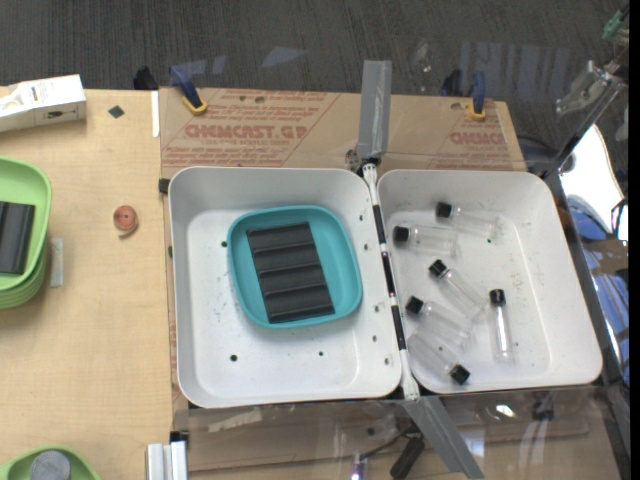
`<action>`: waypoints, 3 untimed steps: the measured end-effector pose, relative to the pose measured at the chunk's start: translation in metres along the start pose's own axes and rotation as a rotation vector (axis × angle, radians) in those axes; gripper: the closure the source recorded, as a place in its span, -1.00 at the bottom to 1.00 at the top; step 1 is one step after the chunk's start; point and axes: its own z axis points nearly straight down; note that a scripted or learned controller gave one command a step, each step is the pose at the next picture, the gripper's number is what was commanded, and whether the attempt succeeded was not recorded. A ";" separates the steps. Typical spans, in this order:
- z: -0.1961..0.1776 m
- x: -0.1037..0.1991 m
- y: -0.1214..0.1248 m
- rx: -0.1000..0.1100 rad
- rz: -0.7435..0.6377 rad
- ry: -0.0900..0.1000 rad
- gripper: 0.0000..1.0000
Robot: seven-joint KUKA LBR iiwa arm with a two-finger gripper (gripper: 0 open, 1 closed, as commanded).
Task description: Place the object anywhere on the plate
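Scene bright overall, even overhead light, no hard directional source. White bins point(190, 298) near blown out, esp. right bin floor point(540, 298); clear vials point(450, 288) w/ black caps hard to separate from it. Shadows soft & short: thin dark edge under teal plate point(345, 268), faint shading along bin walls. Glare streaks on clear sheet at near edge point(300, 428) & on plastic at far right point(600, 158). Focus decent mid-frame, slightly soft overall, some grain on dark carpet point(300, 18) at far side. Mild tilt in bench lines.
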 end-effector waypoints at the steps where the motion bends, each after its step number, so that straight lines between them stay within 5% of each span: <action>1: 0.036 0.000 0.000 0.002 0.077 0.001 -1.00; 2: 0.031 0.002 -0.001 0.002 0.149 0.000 -1.00; 3: -0.054 0.004 -0.001 0.001 0.118 0.000 -1.00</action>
